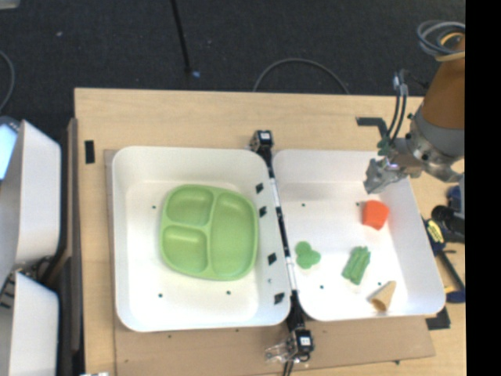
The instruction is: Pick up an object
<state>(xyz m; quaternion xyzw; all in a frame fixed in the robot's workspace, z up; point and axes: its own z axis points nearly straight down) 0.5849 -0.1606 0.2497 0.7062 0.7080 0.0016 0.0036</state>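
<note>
Starting at your left, the left white bin [133,304] carries a light green plastic divided plate [209,231] with three compartments, lying flat near its middle. Past the black-clipped seam, the right white bin [329,178] holds four small pieces: a green clover-shaped toy [306,255] at about eight o'clock from that bin's centre, just beside the seam; a green ridged block [357,265] at about five o'clock, tilted on a diagonal; a tan cone-shaped piece [383,294] near the lower right corner, apart from the block; and an orange cube [375,214] at about three o'clock. The grey two-finger gripper [382,175] sits at about two o'clock, near the upper right rim, up and just beside the orange cube; you cannot tell from here how it is set, and nothing is seen held in it.
</note>
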